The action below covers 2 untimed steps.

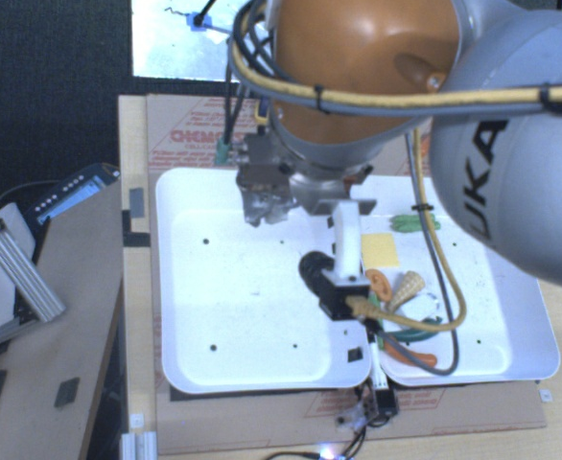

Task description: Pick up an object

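1. Arm. The grey arm (pixel 377 56), with its orange band, reaches in from the right and spans the far half of both bins. This places the wrist above the bins' shared middle.

2. Bins. The left bin (pixel 214 295) and right bin (pixel 511 343) sit side by side, touching, on a cardboard sheet (pixel 185 137) laid on the table. Their shallow walls keep loose items within the arm's reach.

3. Gripper. The gripper (pixel 262 204) hangs over the far part of the left bin, above bare white floor. Whether it is open or closed cannot be determined from this angle. Nothing is seen held in it.

4. Pick candidates. All lie in the right bin, on its left side:
- a flat yellow square (pixel 379 250), lying alone;
- a green object (pixel 413 222) just beyond it, near the far wall;
- a tan cone (pixel 408 285) beside a small orange piece (pixel 379 282), close together;
- an orange strip (pixel 417 356) against the near wall.

5. Assessment. The gripper is well apart from every candidate, so the pick is judged not yet begun. The flat square will likely be the hardest to grip.
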### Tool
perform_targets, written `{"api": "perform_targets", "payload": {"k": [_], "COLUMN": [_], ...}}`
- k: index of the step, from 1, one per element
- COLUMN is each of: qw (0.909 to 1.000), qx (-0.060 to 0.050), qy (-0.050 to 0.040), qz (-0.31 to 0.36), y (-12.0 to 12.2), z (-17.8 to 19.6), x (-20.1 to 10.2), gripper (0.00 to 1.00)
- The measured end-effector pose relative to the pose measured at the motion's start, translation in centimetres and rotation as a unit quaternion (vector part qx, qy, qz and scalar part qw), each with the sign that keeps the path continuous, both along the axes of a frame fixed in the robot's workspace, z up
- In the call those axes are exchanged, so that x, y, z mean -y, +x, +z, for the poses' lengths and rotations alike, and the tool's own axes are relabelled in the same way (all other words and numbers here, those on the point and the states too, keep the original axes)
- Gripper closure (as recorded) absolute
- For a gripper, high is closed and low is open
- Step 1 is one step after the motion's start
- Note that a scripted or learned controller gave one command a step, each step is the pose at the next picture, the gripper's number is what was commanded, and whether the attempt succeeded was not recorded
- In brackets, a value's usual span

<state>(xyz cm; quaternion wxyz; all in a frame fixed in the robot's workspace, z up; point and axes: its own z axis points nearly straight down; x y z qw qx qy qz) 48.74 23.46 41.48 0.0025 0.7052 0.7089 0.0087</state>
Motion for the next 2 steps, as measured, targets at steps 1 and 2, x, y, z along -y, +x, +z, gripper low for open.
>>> {"api": "perform_targets", "payload": {"k": [1,2], "qw": [0.9999,0.9999], "qx": [-0.011,-0.013], "qy": [-0.0058,-0.0069], "qz": [-0.002,-0.004], "y": [-0.2,-0.2], "z": [-10.4,-22.8], "x": [0.0,4.3], "gripper": [1.00,1.00]}}
